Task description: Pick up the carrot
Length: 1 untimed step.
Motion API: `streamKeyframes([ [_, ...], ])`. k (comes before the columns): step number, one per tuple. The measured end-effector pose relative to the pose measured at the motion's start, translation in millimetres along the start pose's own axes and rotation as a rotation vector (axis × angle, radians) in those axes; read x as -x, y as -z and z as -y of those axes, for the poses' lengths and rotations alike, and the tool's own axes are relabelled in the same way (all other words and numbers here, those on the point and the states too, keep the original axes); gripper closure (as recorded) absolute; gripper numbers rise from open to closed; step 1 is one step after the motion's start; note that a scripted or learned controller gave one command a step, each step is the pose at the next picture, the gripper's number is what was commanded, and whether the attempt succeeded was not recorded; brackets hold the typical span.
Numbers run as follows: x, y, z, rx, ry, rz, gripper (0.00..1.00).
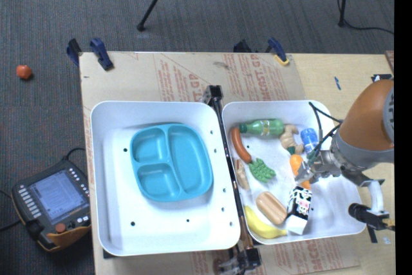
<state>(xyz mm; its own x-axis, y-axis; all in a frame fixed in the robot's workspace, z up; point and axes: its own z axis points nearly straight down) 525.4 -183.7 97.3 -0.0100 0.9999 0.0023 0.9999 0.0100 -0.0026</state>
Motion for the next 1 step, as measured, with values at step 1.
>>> streamKeyframes([
  [1, -52.3, 111.8, 21.4, 0.002, -0.222, 0.001, 1.0],
])
